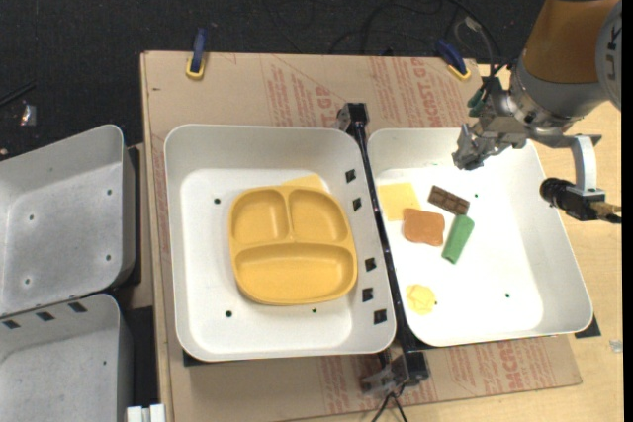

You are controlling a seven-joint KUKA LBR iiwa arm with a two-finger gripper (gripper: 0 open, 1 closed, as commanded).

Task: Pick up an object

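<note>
My gripper (pixel 469 158) hangs over the back of the right bin (pixel 554 262), pointing down, with nothing visible between its fingers. Below and left of it lie a brown bar (pixel 449 201), a green block (pixel 457 239), an orange-brown toast piece (pixel 423 227), a pale yellow square (pixel 398 200) and a small yellow lump (pixel 421 297). The gripper is apart from all of them, nearest the brown bar.
The left bin (pixel 193 212) holds a yellow divided tray (pixel 293 245). A black divider with clips (pixel 371 232) runs between the bins. Blue clamps (pixel 198 54) grip the cardboard base at the back. White panels (pixel 59 222) lie at the far left.
</note>
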